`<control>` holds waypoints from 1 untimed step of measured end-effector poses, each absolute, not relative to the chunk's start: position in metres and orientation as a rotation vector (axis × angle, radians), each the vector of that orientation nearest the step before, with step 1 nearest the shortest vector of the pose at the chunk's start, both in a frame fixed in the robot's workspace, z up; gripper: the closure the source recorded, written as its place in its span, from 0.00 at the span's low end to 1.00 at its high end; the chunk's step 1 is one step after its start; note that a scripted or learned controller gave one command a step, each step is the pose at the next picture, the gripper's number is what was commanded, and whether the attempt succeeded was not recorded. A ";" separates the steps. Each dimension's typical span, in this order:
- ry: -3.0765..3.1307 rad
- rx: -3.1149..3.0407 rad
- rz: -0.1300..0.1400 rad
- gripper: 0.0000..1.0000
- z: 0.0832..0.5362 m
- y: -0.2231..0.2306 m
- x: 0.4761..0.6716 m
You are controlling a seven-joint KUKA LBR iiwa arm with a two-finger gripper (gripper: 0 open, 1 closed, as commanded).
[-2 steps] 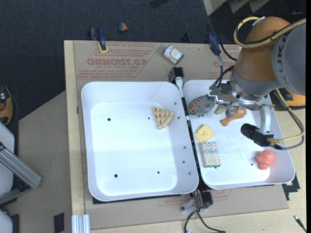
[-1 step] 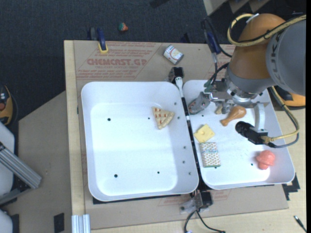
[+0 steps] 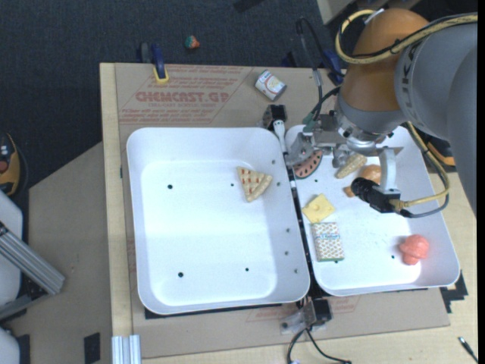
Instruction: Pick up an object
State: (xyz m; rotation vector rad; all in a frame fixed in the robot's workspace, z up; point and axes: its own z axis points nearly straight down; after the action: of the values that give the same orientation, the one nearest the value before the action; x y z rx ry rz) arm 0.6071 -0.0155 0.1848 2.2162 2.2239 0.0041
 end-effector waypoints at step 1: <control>2.222 2.214 0.007 0.00 0.185 0.003 0.669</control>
State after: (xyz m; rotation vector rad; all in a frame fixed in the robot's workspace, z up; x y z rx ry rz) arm 0.6694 0.0032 0.1854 2.2141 2.2220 0.0069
